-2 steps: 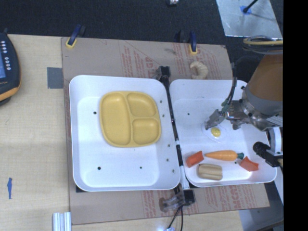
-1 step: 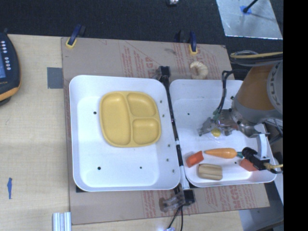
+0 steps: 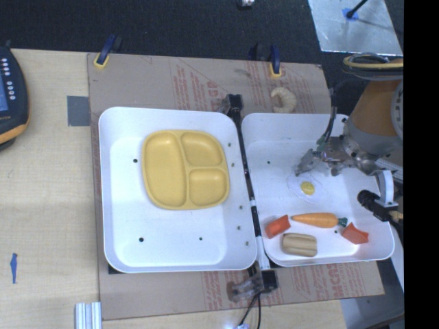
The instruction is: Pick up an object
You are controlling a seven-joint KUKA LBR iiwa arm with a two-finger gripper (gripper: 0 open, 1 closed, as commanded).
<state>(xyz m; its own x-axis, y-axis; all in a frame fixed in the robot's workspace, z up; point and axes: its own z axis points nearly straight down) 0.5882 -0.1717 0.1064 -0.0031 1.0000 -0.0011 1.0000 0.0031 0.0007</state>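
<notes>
White right bin (image 3: 274,132) holds five items: one fried egg (image 3: 306,187), one carrot (image 3: 315,219), one bread roll (image 3: 299,245), two red pieces (image 3: 277,226). Egg lies just below the gripper (image 3: 309,164); its grip cannot be made out.

Two shallow white bins sit side by side on a cardboard sheet (image 3: 171,81) on the bench. The left bin (image 3: 123,238) holds a yellow divided plate (image 3: 185,168) near its far edge. In the right bin (image 3: 274,132), a fried egg (image 3: 307,188) lies mid-bin, with a carrot (image 3: 315,219), bread roll (image 3: 300,244) and two red pieces (image 3: 277,226) (image 3: 354,234) along the near edge. The gripper (image 3: 310,163) hangs just above the egg.
</notes>
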